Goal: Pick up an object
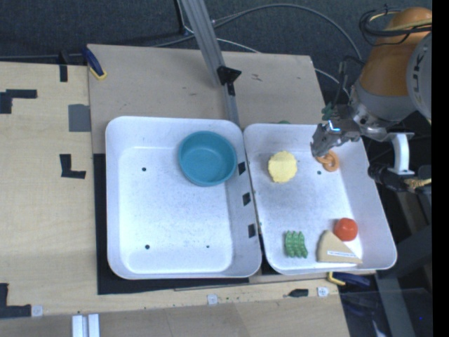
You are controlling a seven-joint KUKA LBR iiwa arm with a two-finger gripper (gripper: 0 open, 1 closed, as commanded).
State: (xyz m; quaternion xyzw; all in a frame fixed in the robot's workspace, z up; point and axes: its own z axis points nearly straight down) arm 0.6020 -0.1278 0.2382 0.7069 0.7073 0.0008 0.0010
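Two-finger gripper (324,148) hovering directly over small orange ring-shaped object (328,162); finger state indiscernible. Approaching stage; descending and closing needed next.

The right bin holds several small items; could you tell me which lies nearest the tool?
The small orange piece, directly under the tool.

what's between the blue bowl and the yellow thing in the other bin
Just the bins' adjoining rims separate the blue bowl and yellow object, in the camera view.
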